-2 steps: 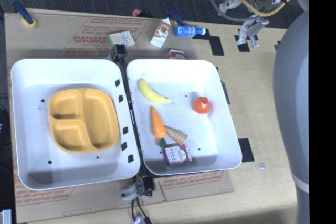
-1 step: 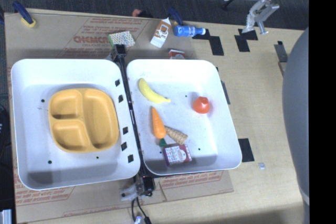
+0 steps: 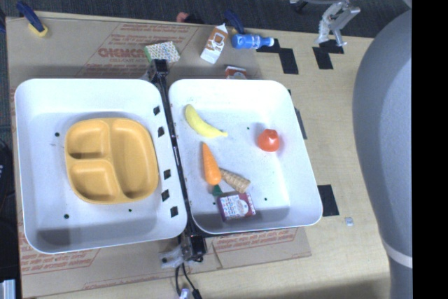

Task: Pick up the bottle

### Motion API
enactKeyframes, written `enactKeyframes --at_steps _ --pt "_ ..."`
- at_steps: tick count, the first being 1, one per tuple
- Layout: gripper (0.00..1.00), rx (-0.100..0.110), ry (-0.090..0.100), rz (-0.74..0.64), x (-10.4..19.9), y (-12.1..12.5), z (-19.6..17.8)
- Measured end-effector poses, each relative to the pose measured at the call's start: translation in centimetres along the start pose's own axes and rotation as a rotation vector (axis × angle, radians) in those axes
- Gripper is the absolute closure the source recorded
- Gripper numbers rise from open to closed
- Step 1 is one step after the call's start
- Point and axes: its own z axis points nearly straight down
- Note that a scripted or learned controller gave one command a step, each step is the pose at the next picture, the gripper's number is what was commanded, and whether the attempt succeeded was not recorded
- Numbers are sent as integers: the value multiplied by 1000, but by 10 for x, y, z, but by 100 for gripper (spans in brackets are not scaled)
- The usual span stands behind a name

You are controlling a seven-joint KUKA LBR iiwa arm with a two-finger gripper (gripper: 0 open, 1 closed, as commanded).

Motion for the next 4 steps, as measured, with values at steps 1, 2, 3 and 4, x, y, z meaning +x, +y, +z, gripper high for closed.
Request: enactKeyframes --at_steps 1,2,3,4 --pt "0 1 1 12 -35 -2 11" --pt "0 -1 3 10 -23 -23 -8" --pt "0 0 1 10 -29 -45 -2" --pt "100 -3 -2 6 -29 -45 -12"
